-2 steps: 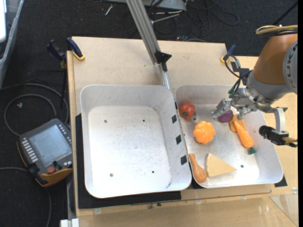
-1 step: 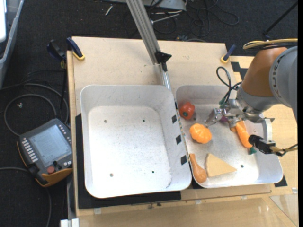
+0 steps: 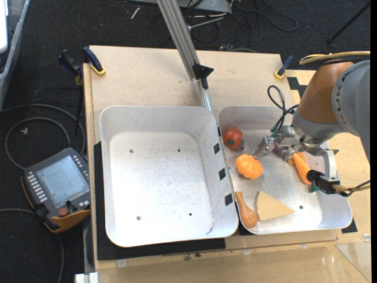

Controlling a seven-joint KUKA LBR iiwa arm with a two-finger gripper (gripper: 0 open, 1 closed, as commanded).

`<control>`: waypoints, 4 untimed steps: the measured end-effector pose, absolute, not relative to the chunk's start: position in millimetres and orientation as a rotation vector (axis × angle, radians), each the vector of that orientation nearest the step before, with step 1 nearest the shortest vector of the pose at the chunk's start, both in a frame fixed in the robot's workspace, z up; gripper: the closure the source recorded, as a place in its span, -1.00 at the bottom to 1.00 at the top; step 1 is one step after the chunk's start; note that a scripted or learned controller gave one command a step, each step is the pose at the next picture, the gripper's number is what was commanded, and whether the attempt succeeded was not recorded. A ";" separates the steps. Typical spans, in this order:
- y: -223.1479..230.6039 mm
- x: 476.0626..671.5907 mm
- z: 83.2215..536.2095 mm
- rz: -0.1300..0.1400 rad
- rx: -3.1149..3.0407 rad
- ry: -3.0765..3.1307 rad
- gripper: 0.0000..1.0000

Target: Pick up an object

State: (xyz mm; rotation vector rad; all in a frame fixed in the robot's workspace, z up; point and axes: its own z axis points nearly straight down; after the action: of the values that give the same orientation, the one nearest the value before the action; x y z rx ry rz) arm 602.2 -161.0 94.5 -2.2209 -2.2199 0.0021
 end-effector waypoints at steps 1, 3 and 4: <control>-161.2 602.9 105.5 -0.001 -2.223 -2.222 1.00; -163.6 600.6 195.1 -0.005 -2.223 -2.228 1.00; -168.6 602.3 258.4 -0.006 -2.224 -2.230 1.00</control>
State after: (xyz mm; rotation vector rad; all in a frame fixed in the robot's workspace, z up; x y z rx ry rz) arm 602.3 -168.6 258.4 -2.2238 -2.2297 -0.0056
